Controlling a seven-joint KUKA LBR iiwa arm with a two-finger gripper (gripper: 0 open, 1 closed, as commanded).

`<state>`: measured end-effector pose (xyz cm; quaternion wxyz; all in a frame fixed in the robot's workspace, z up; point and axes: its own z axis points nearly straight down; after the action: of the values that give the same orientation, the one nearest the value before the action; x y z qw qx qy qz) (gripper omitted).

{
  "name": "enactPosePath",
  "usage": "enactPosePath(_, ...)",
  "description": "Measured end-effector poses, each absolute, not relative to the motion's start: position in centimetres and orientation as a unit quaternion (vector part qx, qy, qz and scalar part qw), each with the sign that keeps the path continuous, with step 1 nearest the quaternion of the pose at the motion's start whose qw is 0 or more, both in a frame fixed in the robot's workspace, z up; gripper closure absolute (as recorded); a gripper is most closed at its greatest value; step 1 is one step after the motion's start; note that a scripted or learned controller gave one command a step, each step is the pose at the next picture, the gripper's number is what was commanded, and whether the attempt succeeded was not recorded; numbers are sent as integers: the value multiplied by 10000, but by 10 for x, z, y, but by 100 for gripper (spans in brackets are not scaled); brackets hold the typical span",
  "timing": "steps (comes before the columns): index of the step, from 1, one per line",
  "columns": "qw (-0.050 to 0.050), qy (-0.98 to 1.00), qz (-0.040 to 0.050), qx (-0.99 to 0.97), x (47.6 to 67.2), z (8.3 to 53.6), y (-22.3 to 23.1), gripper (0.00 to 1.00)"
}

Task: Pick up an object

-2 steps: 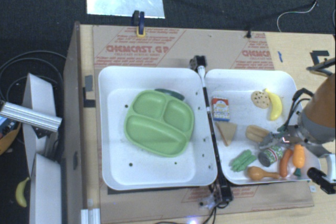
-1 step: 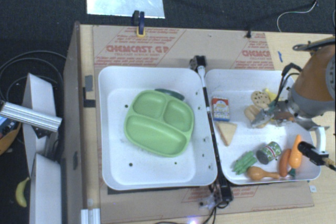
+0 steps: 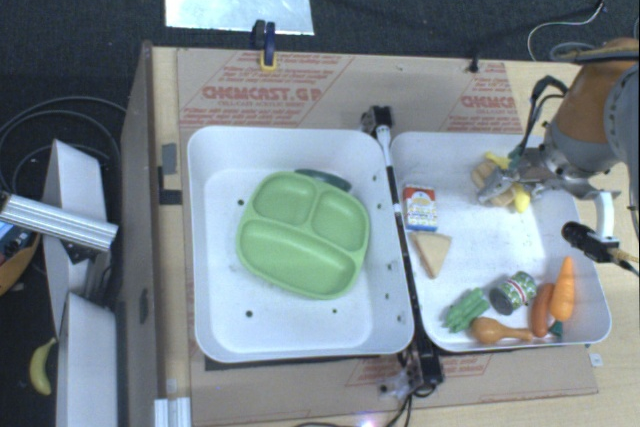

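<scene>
Camera view: worktop (image 3: pixel 300 80) w/ two white bins side by side; left bin (image 3: pixel 215 245) carries a green divided tray (image 3: pixel 302 233), lying flat, slightly turned; right bin (image 3: pixel 470 245) has the loose items. The arm (image 3: pixel 600 115) comes in from the right (orange band above the wrist), and the gripper (image 3: pixel 497 183) sits low over the right bin's upper part, near its far wall; a yellow object (image 3: pixel 518 198) lies at the gripper, touching or just under it; can't tell how far the fingers are spread or whether they have hold of anything. Rest of right bin: small red-and-white carton (image 3: pixel 420 207) by the left wall; tan wedge (image 3: pixel 432 252) just below it; along the near edge a green veg piece (image 3: pixel 466 308), a can (image 3: pixel 514 291), two carrots (image 3: pixel 556 295) and a tan gourd shape (image 3: pixel 498 329), all clustered, well apart from the gripper.
</scene>
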<state>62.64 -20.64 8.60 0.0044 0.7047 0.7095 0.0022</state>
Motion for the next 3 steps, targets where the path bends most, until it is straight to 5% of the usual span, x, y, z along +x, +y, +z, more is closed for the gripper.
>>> enactPosePath(1,34,7098,9,7044,624,96,-207,100)
enactPosePath(2,21,7097,22,7045,615,148,-171,100)
enactPosePath(3,15,7099,22,7043,586,200,-128,100)
